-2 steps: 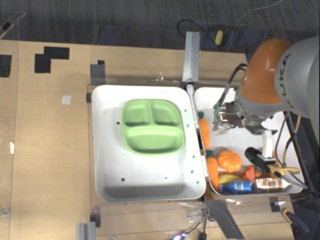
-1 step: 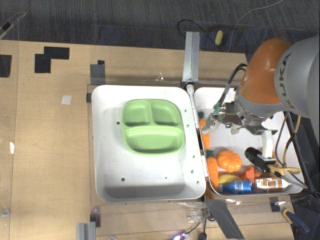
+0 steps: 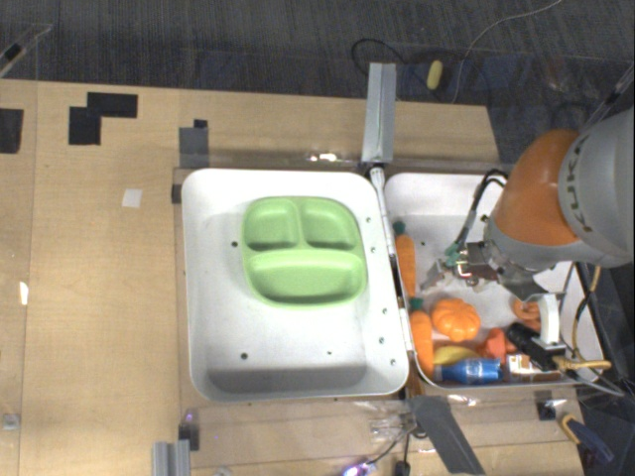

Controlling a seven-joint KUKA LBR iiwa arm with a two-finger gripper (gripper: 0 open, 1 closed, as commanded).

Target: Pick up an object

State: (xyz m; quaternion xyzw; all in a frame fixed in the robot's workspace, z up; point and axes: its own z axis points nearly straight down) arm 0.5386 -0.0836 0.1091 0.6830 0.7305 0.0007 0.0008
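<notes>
The right bin (image 3: pixel 427 198) holds several toy foods. An orange pumpkin (image 3: pixel 455 317) lies near its middle. One long carrot (image 3: pixel 405 259) runs along the left wall, and a second carrot (image 3: pixel 422 336) lies below it. A blue bottle (image 3: pixel 471 370) rests against the front wall, with a yellow piece (image 3: pixel 452 353) just above it and a red piece (image 3: pixel 494 345) to its right. My gripper (image 3: pixel 459 264) hangs low over the bin's middle, just above the pumpkin and to the right of the upper carrot. I see nothing held in it.
The left bin (image 3: pixel 213 296) bears a green divided plate (image 3: pixel 303 249). A metal post (image 3: pixel 378 112) stands at the back between the two bins. The grey arm with its orange band (image 3: pixel 541 201) covers the right bin's far right side. Cables trail at the front right.
</notes>
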